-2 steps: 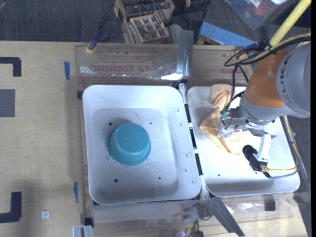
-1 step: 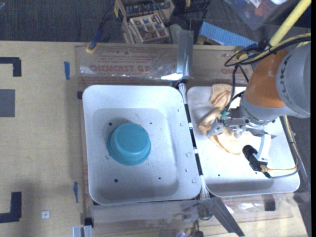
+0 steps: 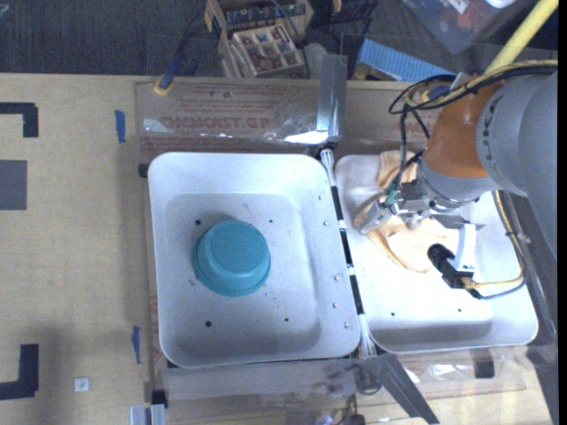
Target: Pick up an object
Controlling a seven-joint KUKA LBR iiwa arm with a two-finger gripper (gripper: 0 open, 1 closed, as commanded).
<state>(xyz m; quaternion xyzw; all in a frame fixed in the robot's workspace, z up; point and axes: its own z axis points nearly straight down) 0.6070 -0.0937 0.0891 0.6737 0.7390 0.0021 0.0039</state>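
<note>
Grey KUKA arm with orange band (image 3: 465, 135) reaches in from the right over the right shallow white plastic bin (image 3: 496, 321). Its two-finger gripper (image 3: 400, 204) sits low at that bin's upper left, right over a pale yellow-tan crumpled soft object (image 3: 409, 248), likely cloth or a limp toy. Cannot tell gripper state: the wrist hides it.

The object lies at centre-right of the frame, partly under the wrist. Its visible part runs diagonally from upper left near the bin wall down to lower right; that looks like the long axis, ends unclear.

Step in hand, judged: closing on the object. Do it well by pinching across the diagonal, on a bunched fold, clear of the bin wall, then lifting straight up.

Left white bin (image 3: 177, 184) holds a teal round plastic bowl, upside down (image 3: 232, 257), well apart.
</note>
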